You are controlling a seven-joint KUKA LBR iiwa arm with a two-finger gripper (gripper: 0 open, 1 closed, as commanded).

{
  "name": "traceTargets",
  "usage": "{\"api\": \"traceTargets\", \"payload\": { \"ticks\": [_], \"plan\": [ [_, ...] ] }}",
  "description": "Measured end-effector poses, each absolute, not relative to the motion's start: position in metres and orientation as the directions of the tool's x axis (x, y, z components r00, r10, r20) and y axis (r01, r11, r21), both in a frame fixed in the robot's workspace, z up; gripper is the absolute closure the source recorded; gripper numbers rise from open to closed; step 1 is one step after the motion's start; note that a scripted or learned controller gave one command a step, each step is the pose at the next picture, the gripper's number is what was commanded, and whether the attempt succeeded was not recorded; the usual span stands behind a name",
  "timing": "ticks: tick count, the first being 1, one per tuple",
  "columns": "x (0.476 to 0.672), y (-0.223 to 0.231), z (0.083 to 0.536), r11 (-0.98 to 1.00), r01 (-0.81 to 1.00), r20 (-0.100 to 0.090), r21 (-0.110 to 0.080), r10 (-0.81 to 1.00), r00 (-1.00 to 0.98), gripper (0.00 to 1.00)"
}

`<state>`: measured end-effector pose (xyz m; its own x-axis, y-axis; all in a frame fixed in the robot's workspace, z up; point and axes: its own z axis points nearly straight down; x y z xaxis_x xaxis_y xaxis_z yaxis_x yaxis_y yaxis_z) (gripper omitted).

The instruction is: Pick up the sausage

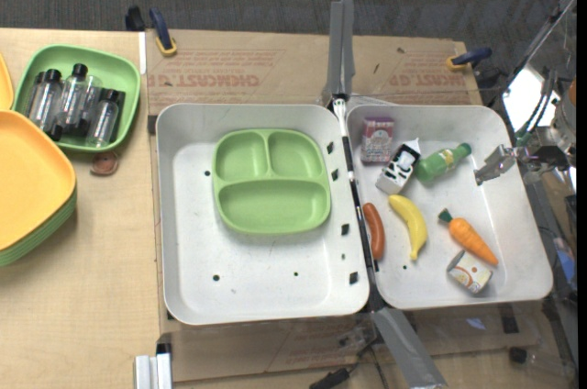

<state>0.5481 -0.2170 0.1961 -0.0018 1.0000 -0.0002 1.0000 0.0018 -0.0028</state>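
The sausage (374, 229) is a short red-orange link lying lengthwise against the left wall of the right bin (514, 286), just left of a banana (410, 225). My gripper (496, 163) hangs at the right bin's right rim, near the green bottle's cap and well to the right of the sausage. Nothing is visibly held in it. The rest of the arm is cut off by the right edge of the view.
The right bin also holds a green bottle (443, 162), a small milk carton (400, 167), a pink box (377, 139), a carrot (470, 237) and a can (470, 272). A green divided plate (271, 180) lies in the left bin (183, 268). Bottles in a green tray (78, 98) and yellow plates (32, 185) sit far left.
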Motion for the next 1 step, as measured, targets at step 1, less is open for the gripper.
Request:
{"api": "traceTargets", "payload": {
  "ticks": [1],
  "plan": [
    [0.5132,-0.1589,0.0906,0.024,1.000,0.001,-0.003,1.000,-0.024,0.00]
  ]
}}
